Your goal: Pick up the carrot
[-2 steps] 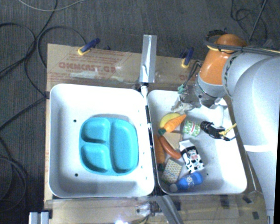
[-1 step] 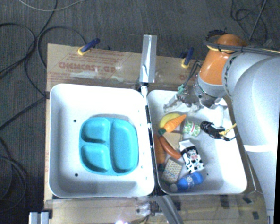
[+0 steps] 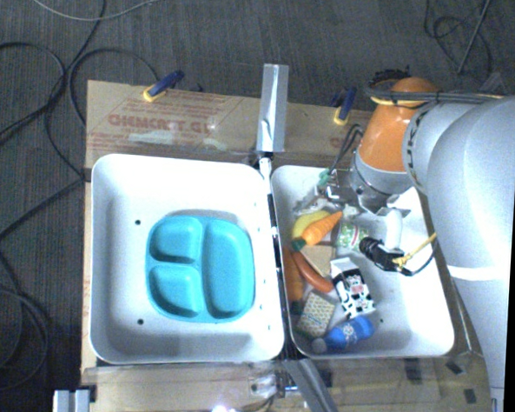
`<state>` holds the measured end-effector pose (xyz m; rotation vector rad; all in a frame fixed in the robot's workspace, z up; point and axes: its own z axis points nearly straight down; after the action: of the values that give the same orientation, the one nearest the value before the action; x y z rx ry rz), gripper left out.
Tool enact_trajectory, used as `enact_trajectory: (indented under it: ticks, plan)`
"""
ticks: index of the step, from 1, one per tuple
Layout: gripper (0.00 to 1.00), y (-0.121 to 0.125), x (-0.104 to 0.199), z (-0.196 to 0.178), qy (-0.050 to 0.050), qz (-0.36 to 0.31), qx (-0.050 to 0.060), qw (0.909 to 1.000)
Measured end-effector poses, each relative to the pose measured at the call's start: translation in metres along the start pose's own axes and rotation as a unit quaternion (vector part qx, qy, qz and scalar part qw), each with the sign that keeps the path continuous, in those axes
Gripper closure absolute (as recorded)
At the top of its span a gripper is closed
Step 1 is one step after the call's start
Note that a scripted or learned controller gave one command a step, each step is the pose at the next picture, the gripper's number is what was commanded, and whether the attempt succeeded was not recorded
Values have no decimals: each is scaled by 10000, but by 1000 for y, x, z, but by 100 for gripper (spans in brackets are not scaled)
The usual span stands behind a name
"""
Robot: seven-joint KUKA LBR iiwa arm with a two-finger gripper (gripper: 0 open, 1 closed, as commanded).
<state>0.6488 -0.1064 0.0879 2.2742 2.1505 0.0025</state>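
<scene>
The carrot lies near the right bin's 10 o'clock corner, hemmed by clutter; the tool's state is unreadable.

The scene is viewed by one fixed camera set above the table, looking down at a slant. Both white bins are taken in whole: the left bin with its blue divided tray, and the right bin beside it. The far edge of the table is placed toward the top of the frame, and dark carpet with loose cables is seen beyond and to the left. The arm is seen entering from the right, large and close to the lens. The distance is moderate, so small items are shown with little detail.
</scene>
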Motion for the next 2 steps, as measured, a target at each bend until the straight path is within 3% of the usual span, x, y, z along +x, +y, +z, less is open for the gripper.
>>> enact_trajectory:
  ticks: [1, 2]
  plan:
    - [0, 1, -1, 0, 26, 61, 4, 10000]
    - [100, 2, 0, -6, 40, 57, 6, 10000]
